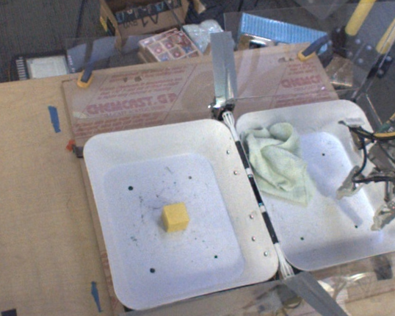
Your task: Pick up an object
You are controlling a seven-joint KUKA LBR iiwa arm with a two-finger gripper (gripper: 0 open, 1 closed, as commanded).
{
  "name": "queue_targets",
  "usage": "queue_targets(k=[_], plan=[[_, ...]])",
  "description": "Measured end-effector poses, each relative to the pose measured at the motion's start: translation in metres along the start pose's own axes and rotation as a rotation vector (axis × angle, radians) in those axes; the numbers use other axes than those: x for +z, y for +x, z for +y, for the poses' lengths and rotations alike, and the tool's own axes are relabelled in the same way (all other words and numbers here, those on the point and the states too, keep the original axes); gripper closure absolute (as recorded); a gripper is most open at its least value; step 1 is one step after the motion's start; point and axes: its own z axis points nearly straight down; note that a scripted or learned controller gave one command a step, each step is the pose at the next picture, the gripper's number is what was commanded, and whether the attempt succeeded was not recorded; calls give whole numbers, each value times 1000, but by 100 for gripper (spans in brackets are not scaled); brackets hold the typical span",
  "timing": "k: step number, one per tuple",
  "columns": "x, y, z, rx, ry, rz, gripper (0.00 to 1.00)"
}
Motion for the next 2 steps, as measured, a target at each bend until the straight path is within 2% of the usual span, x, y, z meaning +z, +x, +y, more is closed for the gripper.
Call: queue_targets(k=[1, 2], plan=[[-118, -19, -14, -322, 1, -2, 0], [26, 6, 0, -533, 1, -1, 0]])
